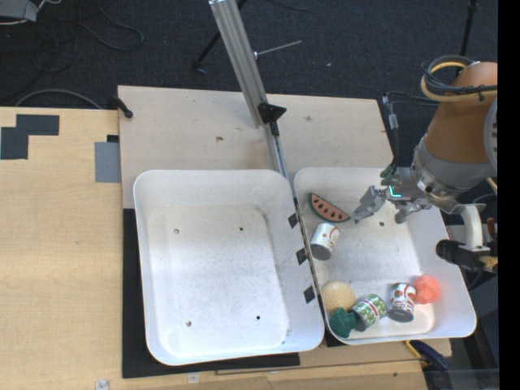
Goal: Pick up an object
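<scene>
We see gripper (388, 205) over right bin (455, 319), jaws spread wide, nothing between them. Nearest object, watermelon slice (329, 209), lies just left, apart from fingers. White cup (323, 240) lies tipped below it. We judge cans and soft toys along bin's near edge harder reach.

Matt white plastic bins (162, 218), glossy cans (323, 240), possibly wooden bench (57, 258)

I am working in a robotics lab: a plywood desk (203, 128) carries two white bins (211, 266), an aluminium rail (241, 55) rises from it, cables (97, 23) trail over dark carpet, and the grey-and-orange arm (463, 128) reaches in.
</scene>
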Robot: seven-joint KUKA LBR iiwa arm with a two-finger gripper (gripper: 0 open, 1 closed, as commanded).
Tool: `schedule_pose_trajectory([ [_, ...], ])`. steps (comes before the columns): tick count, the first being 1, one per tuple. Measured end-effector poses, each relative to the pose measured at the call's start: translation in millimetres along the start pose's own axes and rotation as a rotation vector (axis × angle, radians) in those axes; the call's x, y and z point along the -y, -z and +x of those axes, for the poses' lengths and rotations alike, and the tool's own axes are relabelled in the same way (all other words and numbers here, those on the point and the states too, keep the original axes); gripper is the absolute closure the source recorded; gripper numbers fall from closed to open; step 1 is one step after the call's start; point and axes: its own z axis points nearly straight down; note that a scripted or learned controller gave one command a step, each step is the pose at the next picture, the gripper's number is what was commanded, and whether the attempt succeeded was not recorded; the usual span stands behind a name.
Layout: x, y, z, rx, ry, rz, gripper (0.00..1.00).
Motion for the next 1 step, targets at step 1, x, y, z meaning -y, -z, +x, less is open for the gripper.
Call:
schedule_pose_trajectory([
  [1, 1.0, -44.6, 5.6, 0.000, -0.001, 0.005, 0.00],
])
